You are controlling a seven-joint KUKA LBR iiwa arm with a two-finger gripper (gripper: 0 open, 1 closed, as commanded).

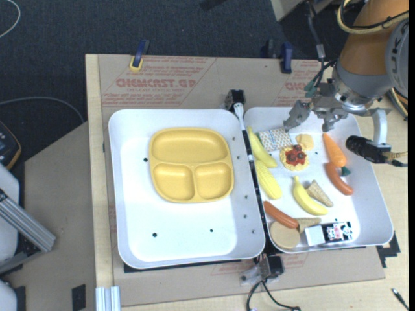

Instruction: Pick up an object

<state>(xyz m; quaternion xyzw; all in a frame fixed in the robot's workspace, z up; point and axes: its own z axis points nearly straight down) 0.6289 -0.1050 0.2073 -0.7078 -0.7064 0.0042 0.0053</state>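
Observation:
The right bin (379,203) holds several toy foods. Among them are a small round tart with a red topping (295,157), a pale checked cracker (275,138), an orange carrot (334,150) and a yellow banana (307,199). My gripper (312,119) hangs over the far part of this bin, just above the tart and a small yellow piece (305,141). Its two grey fingers (294,116) stand apart, open, with nothing between them.
The left bin (130,219) carries a yellow divided plate (191,162). Two yellow corn-like pieces (268,180) lie along the right bin's left wall. Near its front edge are a red sausage (281,214), a round biscuit (284,237) and a small printed box (327,232). An orange sausage (340,179) lies at the right.

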